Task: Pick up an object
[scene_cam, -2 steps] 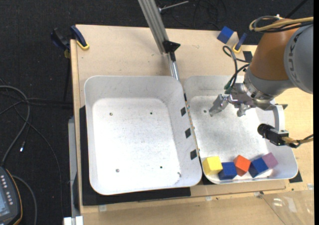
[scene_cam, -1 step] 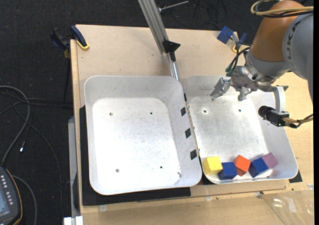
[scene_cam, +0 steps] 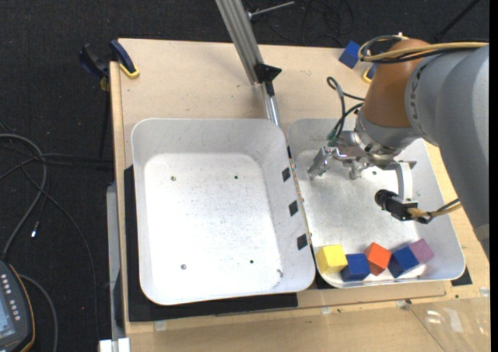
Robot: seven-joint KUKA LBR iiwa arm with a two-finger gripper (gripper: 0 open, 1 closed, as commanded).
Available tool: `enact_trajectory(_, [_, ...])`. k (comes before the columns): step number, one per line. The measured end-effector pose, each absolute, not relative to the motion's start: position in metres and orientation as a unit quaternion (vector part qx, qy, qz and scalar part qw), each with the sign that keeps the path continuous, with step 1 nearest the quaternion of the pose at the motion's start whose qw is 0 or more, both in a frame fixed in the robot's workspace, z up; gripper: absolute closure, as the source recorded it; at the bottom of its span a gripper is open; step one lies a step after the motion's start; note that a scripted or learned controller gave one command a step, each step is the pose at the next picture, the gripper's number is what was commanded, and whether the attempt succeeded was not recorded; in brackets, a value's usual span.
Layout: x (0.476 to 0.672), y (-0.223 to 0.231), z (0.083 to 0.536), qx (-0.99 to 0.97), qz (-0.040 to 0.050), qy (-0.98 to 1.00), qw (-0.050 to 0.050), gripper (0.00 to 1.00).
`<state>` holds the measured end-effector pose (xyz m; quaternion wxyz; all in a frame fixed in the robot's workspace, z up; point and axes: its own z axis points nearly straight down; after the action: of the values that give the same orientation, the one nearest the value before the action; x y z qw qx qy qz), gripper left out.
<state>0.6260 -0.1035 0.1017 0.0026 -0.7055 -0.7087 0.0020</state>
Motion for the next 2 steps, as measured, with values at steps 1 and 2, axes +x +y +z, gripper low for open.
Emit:
enact_trajectory(1, [0.646,-0.134,0.184,-0.708,-0.0023,-0.707,-0.005,0.00])
enact_trajectory(2, [0.620,-0.100,0.137,-0.706,0.0014,-0.709,0.002,0.00])
